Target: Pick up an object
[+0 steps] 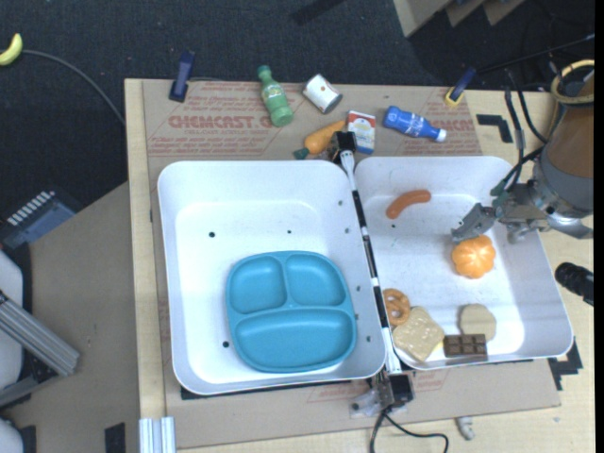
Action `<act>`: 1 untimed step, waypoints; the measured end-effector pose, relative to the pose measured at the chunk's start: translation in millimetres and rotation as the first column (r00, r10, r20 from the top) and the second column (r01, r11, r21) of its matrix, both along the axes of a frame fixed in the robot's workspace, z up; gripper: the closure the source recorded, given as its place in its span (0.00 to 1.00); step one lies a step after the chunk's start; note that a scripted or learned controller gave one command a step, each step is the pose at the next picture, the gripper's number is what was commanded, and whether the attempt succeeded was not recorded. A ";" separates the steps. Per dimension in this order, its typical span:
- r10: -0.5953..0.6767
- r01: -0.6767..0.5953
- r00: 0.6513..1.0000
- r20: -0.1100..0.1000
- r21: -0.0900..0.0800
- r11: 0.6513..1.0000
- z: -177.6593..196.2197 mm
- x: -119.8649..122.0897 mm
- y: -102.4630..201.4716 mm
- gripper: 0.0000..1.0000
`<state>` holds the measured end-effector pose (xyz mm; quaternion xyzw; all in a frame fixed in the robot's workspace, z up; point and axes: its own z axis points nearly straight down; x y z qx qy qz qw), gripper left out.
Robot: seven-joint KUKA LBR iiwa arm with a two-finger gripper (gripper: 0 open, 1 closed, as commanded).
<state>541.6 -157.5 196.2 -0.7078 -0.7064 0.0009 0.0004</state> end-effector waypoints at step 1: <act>0.001 -0.001 1.000 0.002 0.000 1.000 -111.6 -4.3 -12.7 0.00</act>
